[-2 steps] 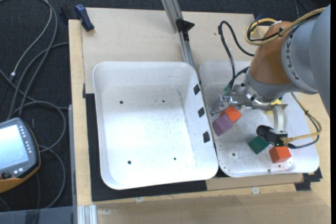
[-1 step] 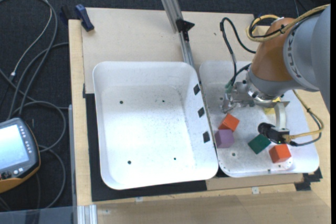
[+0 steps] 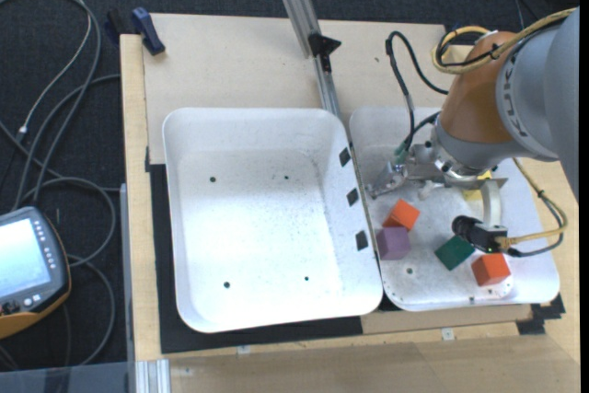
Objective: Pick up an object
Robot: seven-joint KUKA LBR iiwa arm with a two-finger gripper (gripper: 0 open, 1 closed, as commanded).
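Camera view: your pincer point(image 3: 398, 179) hangs low in the right bin point(image 3: 368, 129), near its left wall; can't tell how it's set, nothing seen in it. Orange block point(image 3: 401, 215) and purple block point(image 3: 394, 242) sit just below it, green block point(image 3: 454, 252) and red block point(image 3: 490, 269) toward the front right corner. Pick not done, grasp and lift left
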